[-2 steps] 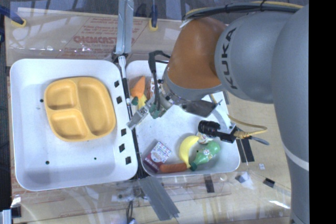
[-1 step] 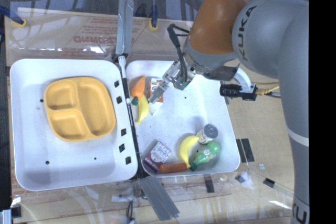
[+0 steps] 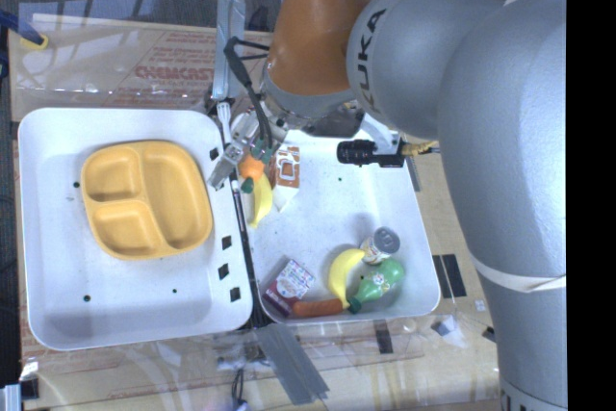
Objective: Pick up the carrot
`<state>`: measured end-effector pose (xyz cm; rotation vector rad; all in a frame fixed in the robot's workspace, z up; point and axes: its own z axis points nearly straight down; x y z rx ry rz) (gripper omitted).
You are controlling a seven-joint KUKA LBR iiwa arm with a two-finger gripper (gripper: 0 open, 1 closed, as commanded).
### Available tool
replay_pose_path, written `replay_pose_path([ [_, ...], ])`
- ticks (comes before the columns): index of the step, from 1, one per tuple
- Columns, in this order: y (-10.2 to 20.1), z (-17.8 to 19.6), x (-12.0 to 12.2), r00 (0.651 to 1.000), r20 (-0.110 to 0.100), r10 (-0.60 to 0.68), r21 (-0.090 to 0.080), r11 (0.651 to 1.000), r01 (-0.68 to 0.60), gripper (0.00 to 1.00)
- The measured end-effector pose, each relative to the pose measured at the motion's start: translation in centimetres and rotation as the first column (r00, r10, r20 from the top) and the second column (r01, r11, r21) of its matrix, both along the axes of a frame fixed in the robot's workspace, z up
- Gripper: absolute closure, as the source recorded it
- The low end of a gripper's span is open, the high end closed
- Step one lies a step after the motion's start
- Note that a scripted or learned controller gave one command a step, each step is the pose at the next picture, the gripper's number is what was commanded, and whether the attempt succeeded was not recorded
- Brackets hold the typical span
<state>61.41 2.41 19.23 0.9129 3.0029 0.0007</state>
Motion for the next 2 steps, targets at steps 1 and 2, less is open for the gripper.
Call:
replay_pose_path([
  [1,0.02,1.09,0.10,1.000,0.004,0.004,-0.001,1.000,-0.004,1.00],
  [2,0.01,1.09,0.10,1.000,0.004,0.004,-0.001,1.000,-0.004,0.00],
])
